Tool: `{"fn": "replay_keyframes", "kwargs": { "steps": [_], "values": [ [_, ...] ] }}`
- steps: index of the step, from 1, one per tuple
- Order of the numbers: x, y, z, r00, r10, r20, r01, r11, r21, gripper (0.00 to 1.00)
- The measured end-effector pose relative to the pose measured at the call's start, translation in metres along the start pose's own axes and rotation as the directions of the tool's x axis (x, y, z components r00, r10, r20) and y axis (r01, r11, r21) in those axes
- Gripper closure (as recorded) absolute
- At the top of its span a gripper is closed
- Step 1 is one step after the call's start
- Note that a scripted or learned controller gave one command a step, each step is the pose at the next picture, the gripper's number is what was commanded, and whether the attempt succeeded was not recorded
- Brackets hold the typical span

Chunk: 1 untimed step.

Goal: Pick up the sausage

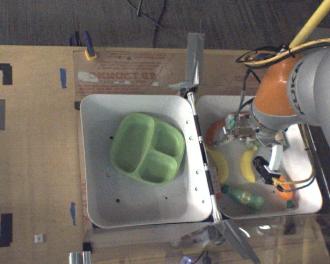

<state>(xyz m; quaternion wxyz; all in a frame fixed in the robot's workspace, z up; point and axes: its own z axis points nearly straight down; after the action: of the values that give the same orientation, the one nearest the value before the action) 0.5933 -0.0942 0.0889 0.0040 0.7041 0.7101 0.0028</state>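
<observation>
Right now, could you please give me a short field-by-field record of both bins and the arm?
left bin: holds a green divided plate, three compartments, nothing seen in them
right bin: reddish-orange item, likely the sausage, by the left wall; banana; yellow fruit; green bottle lying down; small orange item
gripper: over the right bin, just right of the reddish-orange item
grasp: cannot tell

Sausage [213, 132]: right end hidden under gripper [232, 130].
Orange thing [286, 187]: partly covered, kind unclear.
Arm [313, 87]: cut off by right edge.
</observation>
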Motion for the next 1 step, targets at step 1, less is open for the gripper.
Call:
{"fn": "replay_keyframes", "kwargs": {
  "steps": [1],
  "values": [
    [0.0115, 0.0289, -0.1734, 0.995, 0.104, 0.0, -0.104, 0.995, 0.008, 0.0]
  ]
}}
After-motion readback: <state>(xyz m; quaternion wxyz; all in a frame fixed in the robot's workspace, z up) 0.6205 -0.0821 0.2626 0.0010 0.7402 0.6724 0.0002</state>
